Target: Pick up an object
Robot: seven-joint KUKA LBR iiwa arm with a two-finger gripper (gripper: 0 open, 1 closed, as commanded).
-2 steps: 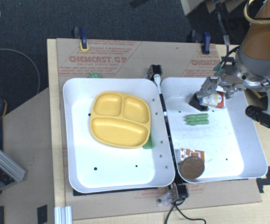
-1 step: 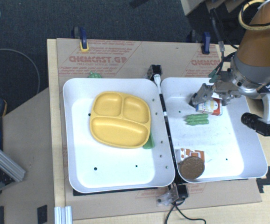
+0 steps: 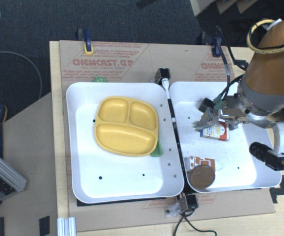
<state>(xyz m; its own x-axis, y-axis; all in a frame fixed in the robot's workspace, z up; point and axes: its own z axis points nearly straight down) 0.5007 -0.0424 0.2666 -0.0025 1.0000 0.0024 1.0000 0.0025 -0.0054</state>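
Apparently we caught the arm mid-approach: the gripper [image 3: 212, 118] hung low in the right bin [image 3: 240, 178], just above and touching the upper edge of a small red-and-white carton [image 3: 217, 132] that lay flat near the bin's middle. Whether the jaws were apart or together we could not tell; wrist hardware and cabling masked them, and nothing showed clamped between them. We judged the step as descent onto the carton, grasp not yet made. The next move, in our reckoning, called for settling squarely over the carton, closing, then a straight lift clear of the bin wall.

Other candidates noted: a round brown disc [image 3: 202, 176] at the right bin's near-left corner, touching a brown-and-white packet [image 3: 201, 162] just behind it.

Left bin [image 3: 83, 181]: a yellow divided tray [image 3: 127, 126], three compartments, with a green scrap [image 3: 156, 150] peeking from under its right edge.

Both bins sat side by side on a brown paper-covered board [image 3: 107, 58], clamped at the far edge. Dark carpet beyond, loose cable to the left.
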